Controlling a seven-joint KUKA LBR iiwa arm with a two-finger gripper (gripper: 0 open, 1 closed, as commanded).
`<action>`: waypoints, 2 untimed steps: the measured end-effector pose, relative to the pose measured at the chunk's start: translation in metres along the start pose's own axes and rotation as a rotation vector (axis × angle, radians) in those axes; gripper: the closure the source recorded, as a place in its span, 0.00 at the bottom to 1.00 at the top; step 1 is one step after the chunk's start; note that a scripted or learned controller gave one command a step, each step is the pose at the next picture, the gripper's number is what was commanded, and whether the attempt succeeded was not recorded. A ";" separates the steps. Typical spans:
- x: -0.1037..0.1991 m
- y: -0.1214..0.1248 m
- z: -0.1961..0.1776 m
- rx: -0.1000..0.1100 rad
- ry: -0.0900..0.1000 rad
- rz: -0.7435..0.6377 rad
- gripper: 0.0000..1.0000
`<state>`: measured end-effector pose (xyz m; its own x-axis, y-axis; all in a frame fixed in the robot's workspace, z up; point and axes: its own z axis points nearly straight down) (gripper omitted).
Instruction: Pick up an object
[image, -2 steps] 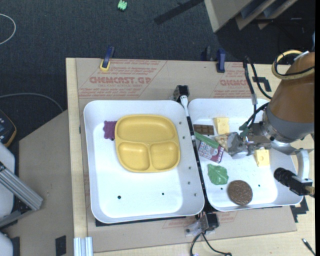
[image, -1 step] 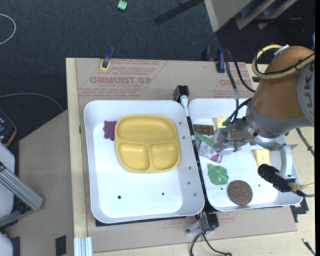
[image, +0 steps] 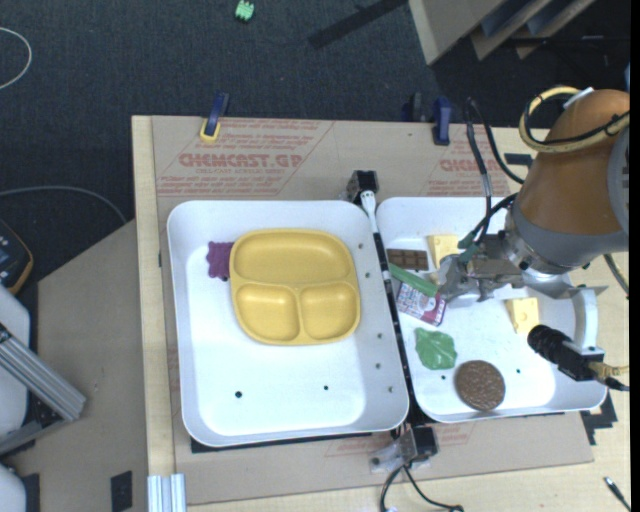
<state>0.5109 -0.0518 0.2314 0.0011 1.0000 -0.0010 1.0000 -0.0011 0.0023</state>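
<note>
In the right bin (image: 560, 395) my gripper (image: 452, 282) reaches in from the right, low over the bin's left part. Its tip is right beside a pink and white packet (image: 420, 303), whose upper edge it partly covers. A brown bar (image: 404, 260) and a pale yellow block (image: 441, 245) lie just behind the tip. A green leaf-shaped piece (image: 435, 349) lies in front of the packet. Near the bin's front sits a round brown cookie (image: 480, 385). A yellow wedge (image: 522, 315) lies under the wrist.
The left bin (image: 200, 380) holds a yellow divided plate (image: 296, 285) with a purple item (image: 217, 260) at its left side. A raised rim (image: 385, 300) separates the two bins. The arm's orange band (image: 575, 175) looms over the right bin's back corner.
</note>
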 end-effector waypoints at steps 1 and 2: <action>0.012 0.000 0.010 0.006 0.002 -0.002 1.00; 0.005 0.000 0.015 0.006 0.001 0.000 1.00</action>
<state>0.5107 -0.0468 0.2168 0.0015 1.0000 0.0004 1.0000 -0.0015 -0.0038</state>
